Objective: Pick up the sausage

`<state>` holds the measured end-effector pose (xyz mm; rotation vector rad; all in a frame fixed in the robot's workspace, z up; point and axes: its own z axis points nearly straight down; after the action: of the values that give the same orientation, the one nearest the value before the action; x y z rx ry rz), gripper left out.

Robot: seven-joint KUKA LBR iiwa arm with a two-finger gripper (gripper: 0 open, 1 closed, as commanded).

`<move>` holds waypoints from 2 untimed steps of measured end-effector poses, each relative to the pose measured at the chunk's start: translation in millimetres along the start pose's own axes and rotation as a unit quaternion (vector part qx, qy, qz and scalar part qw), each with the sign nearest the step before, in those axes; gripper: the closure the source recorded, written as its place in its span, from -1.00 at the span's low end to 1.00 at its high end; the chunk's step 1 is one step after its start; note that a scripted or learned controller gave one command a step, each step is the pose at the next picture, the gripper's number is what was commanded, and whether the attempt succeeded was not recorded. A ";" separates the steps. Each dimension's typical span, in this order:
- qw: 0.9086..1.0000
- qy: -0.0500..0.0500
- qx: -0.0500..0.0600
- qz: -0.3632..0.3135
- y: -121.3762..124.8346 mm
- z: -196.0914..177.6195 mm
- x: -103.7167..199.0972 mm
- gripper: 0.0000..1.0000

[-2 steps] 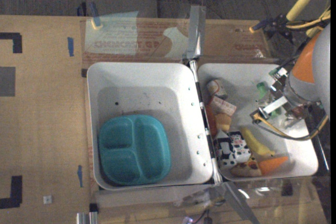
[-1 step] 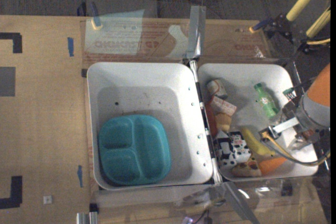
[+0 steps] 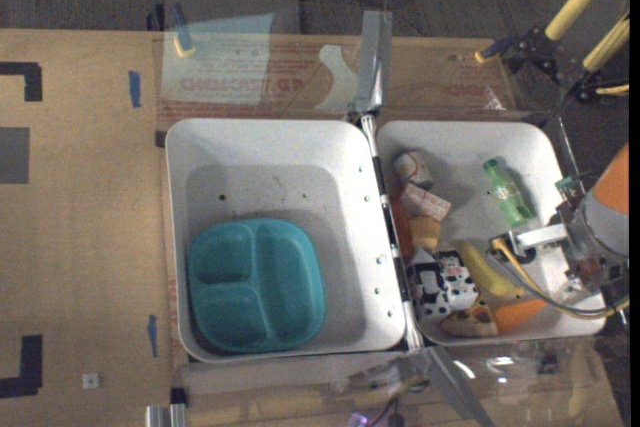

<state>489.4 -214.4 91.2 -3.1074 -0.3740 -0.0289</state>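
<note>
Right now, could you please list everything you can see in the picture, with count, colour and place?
bins: two, white, side by side on the bench
tray: one, teal, divided, in the left bin
bottle: one, green, in the right bin, far side
banana: one, yellow, in the right bin
orange item: one, near edge of the right bin
small packages: several, mixed colours, left side of the right bin; the sausage cannot be identified
arm: one, grey and orange, over the right bin's right edge
</note>
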 end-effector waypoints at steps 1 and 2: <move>1.000 -0.008 0.003 0.004 19.5 4.2 82.8 -1.00; 0.999 -0.013 0.006 -0.030 37.6 7.7 162.4 -1.00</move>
<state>656.1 -212.3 86.3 -3.0857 -0.4656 0.0119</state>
